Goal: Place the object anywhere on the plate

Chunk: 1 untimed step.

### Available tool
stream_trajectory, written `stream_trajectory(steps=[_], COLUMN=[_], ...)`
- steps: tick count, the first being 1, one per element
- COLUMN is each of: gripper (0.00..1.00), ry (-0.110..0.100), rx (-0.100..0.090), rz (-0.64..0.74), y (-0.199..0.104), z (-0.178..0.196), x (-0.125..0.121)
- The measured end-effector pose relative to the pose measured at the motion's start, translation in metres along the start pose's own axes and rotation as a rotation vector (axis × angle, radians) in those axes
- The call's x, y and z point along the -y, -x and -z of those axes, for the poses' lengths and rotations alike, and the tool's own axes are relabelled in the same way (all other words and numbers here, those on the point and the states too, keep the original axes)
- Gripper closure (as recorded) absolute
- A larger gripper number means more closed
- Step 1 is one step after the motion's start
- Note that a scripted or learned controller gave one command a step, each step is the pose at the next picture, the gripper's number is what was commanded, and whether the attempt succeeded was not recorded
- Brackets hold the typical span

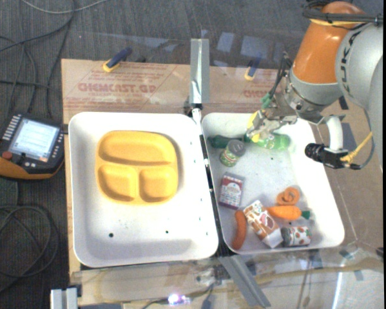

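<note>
Beside the left bin [83, 237] holding the yellow plate [139, 166], the gripper [265, 125] grasps a green bottle [273, 140] in the right bin [325, 227].

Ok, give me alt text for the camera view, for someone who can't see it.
A grey and orange robot arm reaches from the right, its gripper low over a green object at the back of the right bin, which also holds toy food and small packages. The left bin holds a yellow divided plate.
</note>
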State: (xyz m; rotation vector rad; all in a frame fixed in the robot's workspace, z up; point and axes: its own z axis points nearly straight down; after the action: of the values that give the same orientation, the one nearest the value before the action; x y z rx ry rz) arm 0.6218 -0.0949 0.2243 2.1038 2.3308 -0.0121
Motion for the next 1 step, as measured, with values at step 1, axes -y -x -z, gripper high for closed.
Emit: stream_trajectory(steps=[1], gripper=[1.00], ry=[0.005], rx=[-0.006], rz=[0.450], y=[-0.0833], z=[0.0234], x=[-0.0150])
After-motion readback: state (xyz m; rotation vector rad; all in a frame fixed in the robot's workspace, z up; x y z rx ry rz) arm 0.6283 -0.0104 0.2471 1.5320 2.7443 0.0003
